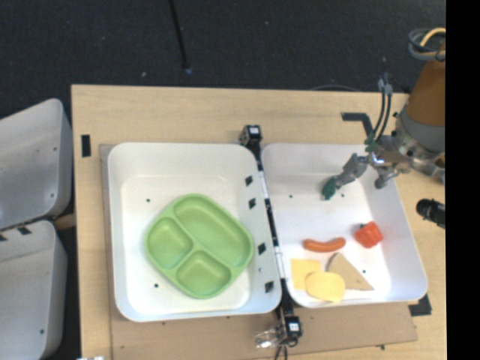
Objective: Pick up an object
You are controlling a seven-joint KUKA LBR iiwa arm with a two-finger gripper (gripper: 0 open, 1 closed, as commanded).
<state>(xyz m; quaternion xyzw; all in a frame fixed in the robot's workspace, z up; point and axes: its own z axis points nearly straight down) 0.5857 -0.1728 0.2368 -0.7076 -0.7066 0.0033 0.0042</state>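
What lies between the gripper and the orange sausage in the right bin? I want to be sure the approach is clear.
Nothing visible. The gripper hangs over the upper part of the right bin, and only bare white floor separates it from the orange sausage. The red piece sits to that sausage's right, off the line.

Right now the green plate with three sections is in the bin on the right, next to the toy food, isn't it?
Not quite. The green plate with three sections is in the left bin, by itself. The toy food is in the right bin. The camera view shows this.
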